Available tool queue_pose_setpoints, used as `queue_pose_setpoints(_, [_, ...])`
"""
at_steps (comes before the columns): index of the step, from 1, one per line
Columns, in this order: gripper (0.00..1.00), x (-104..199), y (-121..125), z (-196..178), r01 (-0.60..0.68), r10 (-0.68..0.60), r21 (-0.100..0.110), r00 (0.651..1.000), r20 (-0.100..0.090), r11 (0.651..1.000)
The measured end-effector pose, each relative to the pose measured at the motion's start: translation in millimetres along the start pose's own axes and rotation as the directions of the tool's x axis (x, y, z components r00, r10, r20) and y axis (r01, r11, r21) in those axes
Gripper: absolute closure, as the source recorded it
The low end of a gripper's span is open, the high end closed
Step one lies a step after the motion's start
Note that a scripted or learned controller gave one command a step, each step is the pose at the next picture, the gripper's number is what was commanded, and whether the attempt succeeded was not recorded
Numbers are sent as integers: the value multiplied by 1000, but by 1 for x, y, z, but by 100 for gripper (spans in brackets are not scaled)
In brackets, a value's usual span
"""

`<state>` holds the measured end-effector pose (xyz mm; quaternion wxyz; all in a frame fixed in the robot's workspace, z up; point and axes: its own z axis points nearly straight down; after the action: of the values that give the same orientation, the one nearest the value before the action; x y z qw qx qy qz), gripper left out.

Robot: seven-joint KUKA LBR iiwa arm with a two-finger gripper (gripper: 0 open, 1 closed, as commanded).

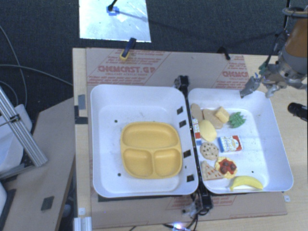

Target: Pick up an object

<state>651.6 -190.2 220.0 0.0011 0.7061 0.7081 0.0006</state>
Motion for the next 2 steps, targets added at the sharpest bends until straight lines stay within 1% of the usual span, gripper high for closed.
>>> queue_pose_setpoints(1, [0,-9,-20,143,-3,3,7,1000,-1,1000])
queue_pose_setpoints(2, [100,-9,-15,124,0,0,-5,1000,2,1000])
